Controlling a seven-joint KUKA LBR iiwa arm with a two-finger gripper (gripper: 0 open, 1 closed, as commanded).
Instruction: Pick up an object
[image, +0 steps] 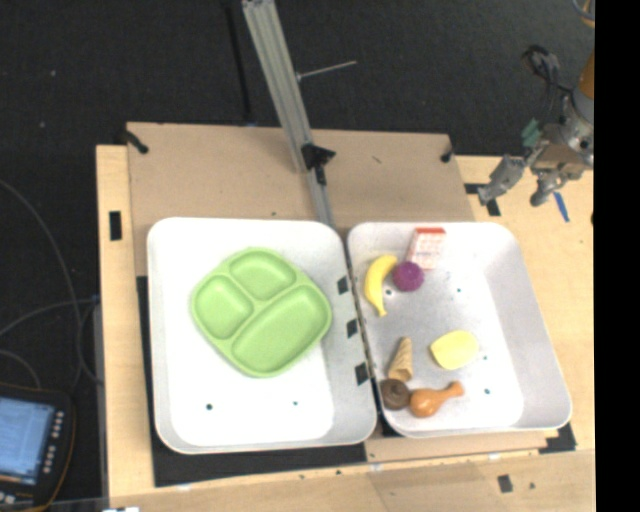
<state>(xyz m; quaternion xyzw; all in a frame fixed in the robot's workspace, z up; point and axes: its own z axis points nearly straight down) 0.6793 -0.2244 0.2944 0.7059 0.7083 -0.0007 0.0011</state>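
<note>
Hovering beyond the right white bin's (530, 300) far corner, your fingers (528, 184) stood spread and empty, with the small red-and-white carton (428, 246) nearest, leftward.

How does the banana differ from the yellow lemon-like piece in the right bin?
The banana is long and curved, while the lemon is a rounded oval. The banana lies at the left wall of the right bin, beside the purple ball; the lemon lies nearer the bin's middle, with nothing touching it. The banana's tips look pale; the lemon is evenly yellow. Both are yellow and lie in the same bin.
</note>
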